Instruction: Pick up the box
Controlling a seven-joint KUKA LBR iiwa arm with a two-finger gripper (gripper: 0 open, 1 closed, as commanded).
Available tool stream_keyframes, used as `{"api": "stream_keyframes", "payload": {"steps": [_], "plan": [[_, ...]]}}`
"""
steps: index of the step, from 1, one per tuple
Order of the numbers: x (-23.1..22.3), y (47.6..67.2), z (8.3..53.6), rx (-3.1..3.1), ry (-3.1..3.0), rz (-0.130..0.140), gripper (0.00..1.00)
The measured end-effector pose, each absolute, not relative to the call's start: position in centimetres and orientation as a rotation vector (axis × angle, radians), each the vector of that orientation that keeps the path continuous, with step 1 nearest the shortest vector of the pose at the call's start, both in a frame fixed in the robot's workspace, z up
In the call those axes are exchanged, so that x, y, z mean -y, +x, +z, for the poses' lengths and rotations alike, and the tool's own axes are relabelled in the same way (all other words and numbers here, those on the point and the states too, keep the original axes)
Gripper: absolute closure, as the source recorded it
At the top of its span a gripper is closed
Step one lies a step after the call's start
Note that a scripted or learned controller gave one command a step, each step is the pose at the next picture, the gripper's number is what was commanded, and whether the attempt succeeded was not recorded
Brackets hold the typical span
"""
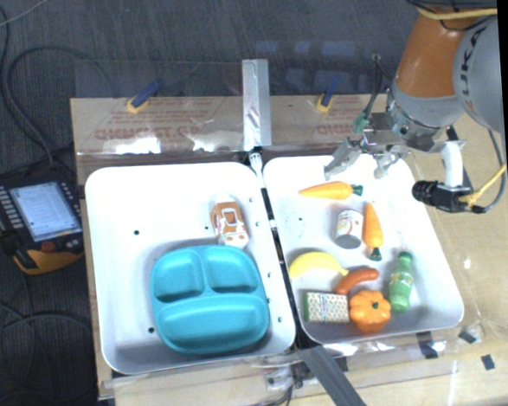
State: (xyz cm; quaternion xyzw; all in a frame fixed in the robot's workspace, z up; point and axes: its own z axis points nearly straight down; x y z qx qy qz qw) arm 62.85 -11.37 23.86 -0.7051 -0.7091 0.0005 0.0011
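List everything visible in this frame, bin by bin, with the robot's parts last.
divided plastic tray: 1, teal, left bin
small printed box: 1, orange-white, left bin, above tray
toy carrots: 2, orange, right bin, upper part
small can: 1, white, between carrots
toy banana: 1, yellow, right bin
toy sausage: 1, red-orange, beside banana
patterned packet: 1, green, right bin front
toy pumpkin: 1, orange, right bin front
bottle: 1, green, right bin
handheld pendant: 1, black-orange, floor left
gripper: 1, grey, open, over right bin's back
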Motion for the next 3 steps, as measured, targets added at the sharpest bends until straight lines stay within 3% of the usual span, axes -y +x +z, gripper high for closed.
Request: {"api": "stream_keyframes", "payload": {"steps": [1, 2, 3], "plan": [[12.2, 60.2, 25.7, 1.659, -2.668, 0.008, 0.00], [12.2, 60.3, 26.5, 1.662, -2.665, 0.015, 1.00], [9.0, 58.9, 38.4, 1.784, -2.588, 0.005, 1.00]]}}
